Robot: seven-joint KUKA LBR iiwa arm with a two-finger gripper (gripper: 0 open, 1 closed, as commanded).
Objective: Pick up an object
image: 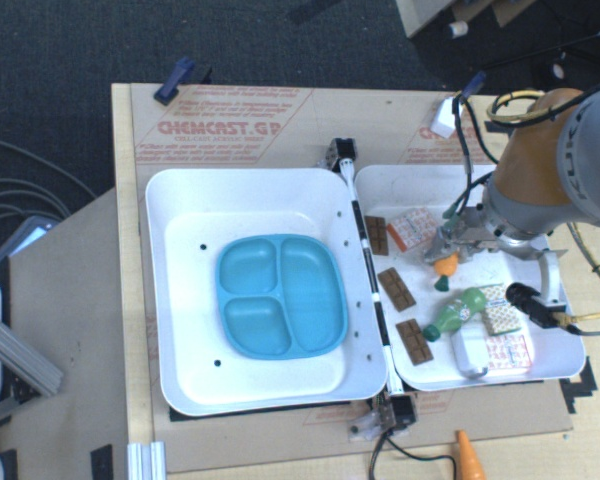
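1. Brown sheet on the counter reads "CHEMCAST G.P" in red; the smaller print is illegible.
2. Left bin holds one blue divided plate, with bare white floor all around it.
3. Right bin is cluttered: three brown bars along its left wall, a red-patterned packet, a green bottle, a small orange piece, and a patterned box near the front edge.
4. Hand sits low over the right bin's middle, just beside the orange piece; cannot tell its state.
5. Arm covers the bin's far right corner. Open room is the bin's far-left area.
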